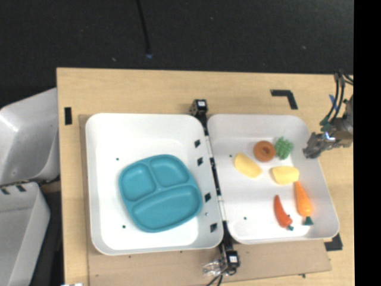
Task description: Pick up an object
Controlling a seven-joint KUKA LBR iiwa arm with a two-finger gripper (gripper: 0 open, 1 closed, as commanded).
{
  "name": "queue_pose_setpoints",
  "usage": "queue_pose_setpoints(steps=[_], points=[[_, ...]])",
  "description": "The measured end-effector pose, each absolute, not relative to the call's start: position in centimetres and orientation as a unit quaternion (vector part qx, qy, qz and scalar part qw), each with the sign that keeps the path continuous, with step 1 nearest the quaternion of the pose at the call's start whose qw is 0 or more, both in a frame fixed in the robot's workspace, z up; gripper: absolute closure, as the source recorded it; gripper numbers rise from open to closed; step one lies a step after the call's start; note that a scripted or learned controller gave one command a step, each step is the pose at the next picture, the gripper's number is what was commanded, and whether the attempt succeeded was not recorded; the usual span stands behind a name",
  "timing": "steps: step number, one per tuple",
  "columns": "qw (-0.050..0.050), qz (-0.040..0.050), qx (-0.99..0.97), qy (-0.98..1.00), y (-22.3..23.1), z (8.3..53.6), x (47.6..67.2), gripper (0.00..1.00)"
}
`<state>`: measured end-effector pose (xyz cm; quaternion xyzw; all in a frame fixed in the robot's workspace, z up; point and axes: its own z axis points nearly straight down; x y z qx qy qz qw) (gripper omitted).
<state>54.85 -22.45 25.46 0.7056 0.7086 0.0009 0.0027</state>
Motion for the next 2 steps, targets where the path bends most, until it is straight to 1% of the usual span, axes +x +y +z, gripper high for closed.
queue_pose_setpoints(steps=[1,2], points=[[0.001,0.0002,0.705,0.709,-17.3,24.3,55.1,1.00],[0.001,0.0015,0.704,0.710,-12.3,25.1,56.0,1.00]])
